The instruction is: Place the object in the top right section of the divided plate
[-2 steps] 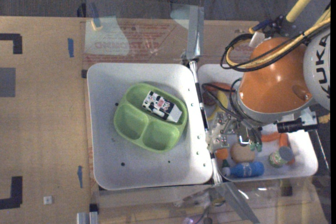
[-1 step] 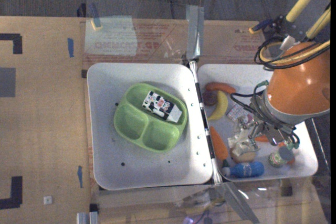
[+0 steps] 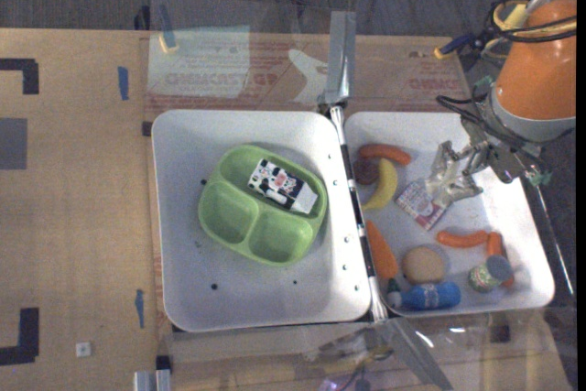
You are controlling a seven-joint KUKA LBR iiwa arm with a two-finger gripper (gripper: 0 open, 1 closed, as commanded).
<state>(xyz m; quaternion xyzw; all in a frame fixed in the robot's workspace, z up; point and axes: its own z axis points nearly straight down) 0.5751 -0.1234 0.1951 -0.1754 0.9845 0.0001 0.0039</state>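
A tan tabletop (image 3: 82, 224) is carrying two shallow white bins sitting side by side, their inner edges touching. The right bin (image 3: 531, 238) is lying directly beneath the fingers (image 3: 455, 180). The left bin (image 3: 183, 197) is lying just beyond it, on the far side from the arm. Past that bin, well away from the fingers, black corner marks (image 3: 20, 73) and short strips of blue tape (image 3: 123, 83) are showing on the bare wood. A clear plastic sheet (image 3: 206, 59) is lying flat on the tabletop behind the left bin.

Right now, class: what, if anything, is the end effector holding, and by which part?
Nothing visibly held: the end effector hovers over the small packet in the right bin.
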